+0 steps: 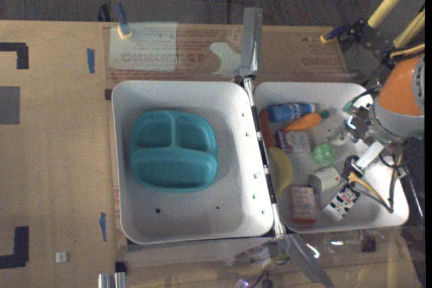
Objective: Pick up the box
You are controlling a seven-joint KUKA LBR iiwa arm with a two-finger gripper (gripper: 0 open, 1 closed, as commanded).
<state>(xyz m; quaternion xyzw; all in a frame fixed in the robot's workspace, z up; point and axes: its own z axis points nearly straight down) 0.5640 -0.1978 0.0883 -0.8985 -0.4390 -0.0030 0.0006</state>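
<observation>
The right bin (398, 212) is crowded. A flat reddish box (304, 204), carton-like and square-cornered, lies near the bin's front wall, just left of a small black-and-white patterned pack (342, 201) that sits tilted beside it. Behind them are a stubby pale cylinder (325, 179), a soft-looking green lump (324, 153), a smaller pinkish-white carton (295, 141), a curved yellow piece (280, 168) against the left wall, and, toward the back, a blue bottle (290, 110) lying on its side next to a smooth orange carrot shape (304, 122).

The gripper (361, 152) hangs over the bin's right side, near the cylinder and the patterned pack and apart from the reddish box. I cannot tell whether it is open or closed. Thin cables loop beneath it along the right rim.

The left bin (135, 219), smooth white plastic with rounded corners, holds a glossy teal divided plate (174, 148), with bare floor in front of it. The counter (54, 165) is pale plywood, open to the left.
</observation>
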